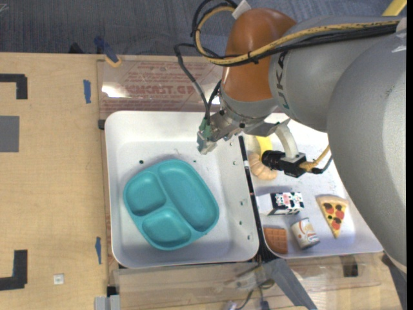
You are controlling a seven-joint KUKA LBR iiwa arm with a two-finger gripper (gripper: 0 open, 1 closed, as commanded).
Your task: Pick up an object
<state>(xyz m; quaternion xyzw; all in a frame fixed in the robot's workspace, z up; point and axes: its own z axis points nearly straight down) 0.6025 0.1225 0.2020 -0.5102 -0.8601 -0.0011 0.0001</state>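
Gripper upper centre of frame, above left white bin, fingers pressed together, nothing pinched; teal three-compartment plastic tray lower left of it, apart, likely next target

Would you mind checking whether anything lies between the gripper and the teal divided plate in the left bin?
Nothing visible does. The gripper hangs over the left bin just beyond the teal divided plate's far edge, with just bare white bin floor between them. The other objects lie in the right bin.
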